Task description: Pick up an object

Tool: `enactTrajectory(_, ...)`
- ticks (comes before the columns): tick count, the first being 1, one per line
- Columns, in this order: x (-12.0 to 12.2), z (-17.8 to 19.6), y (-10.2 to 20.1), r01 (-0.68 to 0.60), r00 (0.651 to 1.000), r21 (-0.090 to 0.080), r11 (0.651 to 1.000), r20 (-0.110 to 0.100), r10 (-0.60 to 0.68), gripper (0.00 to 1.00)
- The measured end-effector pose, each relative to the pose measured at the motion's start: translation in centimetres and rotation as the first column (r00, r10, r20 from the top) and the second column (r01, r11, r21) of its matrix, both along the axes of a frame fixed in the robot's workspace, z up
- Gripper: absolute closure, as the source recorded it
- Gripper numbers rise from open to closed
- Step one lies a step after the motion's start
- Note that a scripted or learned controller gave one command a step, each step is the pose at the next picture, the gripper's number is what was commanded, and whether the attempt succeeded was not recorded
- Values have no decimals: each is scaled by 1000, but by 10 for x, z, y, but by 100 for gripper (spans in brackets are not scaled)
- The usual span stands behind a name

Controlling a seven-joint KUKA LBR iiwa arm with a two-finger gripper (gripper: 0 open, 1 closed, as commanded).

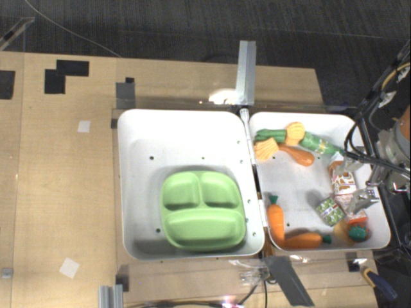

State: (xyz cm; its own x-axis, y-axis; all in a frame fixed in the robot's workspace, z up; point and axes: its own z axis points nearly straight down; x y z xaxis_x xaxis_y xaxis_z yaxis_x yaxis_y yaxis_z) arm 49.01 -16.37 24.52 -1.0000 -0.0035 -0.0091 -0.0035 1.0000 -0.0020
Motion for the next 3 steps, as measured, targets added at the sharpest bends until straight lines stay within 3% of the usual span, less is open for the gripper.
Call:
enactTrajectory(1,1,-97,-30,65,998,2,998,-9,-65,0)
enactTrajectory(2,2,-155,-26,117,993,-2,993,9,-117,0)
enactTrajectory(3,4,-154,47,-1,1000,-1,1000,13,1,0)
